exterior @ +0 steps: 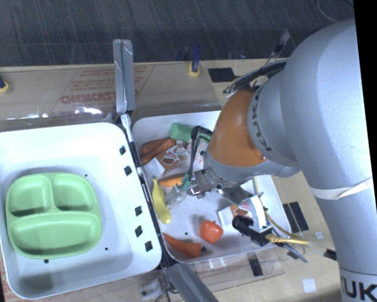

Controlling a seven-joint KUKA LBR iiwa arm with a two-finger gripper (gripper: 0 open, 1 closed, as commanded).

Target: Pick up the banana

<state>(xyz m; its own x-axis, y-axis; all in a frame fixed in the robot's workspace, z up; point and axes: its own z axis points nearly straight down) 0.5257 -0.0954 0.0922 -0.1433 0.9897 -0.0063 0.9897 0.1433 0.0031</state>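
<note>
You are looking at the banana lying along the left wall of the right bin, beside the divider. The tool is hovering just right of it over the clutter; you cannot tell whether it is clenched or released.

The gripper hangs in the right bin; the banana lies just left of it, the divided plate farther left in the left bin.
</note>
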